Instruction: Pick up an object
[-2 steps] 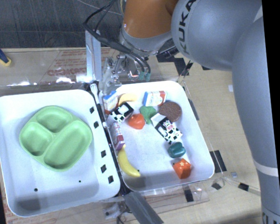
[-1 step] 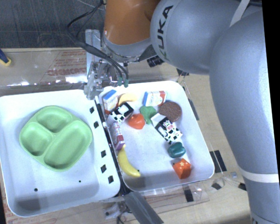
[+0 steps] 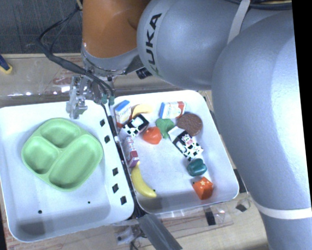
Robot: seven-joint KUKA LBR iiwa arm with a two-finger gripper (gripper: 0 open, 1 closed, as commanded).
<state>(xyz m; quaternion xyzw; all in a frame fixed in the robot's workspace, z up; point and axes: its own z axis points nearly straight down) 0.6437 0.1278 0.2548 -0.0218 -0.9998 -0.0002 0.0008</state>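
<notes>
The gripper (image 3: 78, 104) hangs over the far edge of the left bin (image 3: 11, 163), just beyond the green divided plate (image 3: 62, 152); it appears to grip nothing, though whether it is spread or closed cannot be told. A banana (image 3: 142, 184) lies near the right bin's (image 3: 223, 164) near-left corner.

Bright, even overhead light is washing the white bins (image 3: 22, 217), casting soft shadows and glaring on the grey arm (image 3: 264, 111), which is looking slightly blurred.

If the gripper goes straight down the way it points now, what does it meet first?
Probably the white floor of the left bin near its top edge, just beyond the green divided plate; the gripper hangs there, though depth is unclear.
</notes>
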